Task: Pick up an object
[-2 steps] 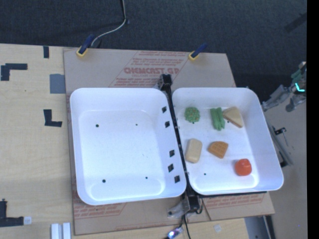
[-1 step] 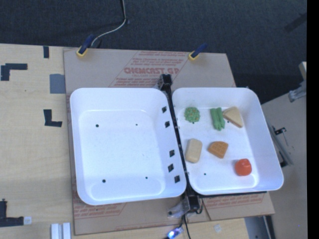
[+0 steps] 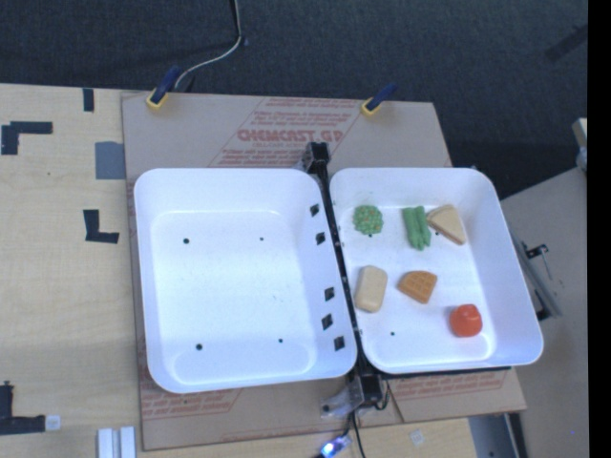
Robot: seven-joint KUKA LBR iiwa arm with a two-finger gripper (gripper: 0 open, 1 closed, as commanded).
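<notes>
Whether the pincer was released or clenched could not be told. The red piece lay apart from the others in the right bin, on the arm's entry side. It looked the easiest target for a straight, centred descent.

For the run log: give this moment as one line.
stage: before pick | right bin: green round piece, green pod, tan wedge, beige block, orange piece, red piece
</notes>
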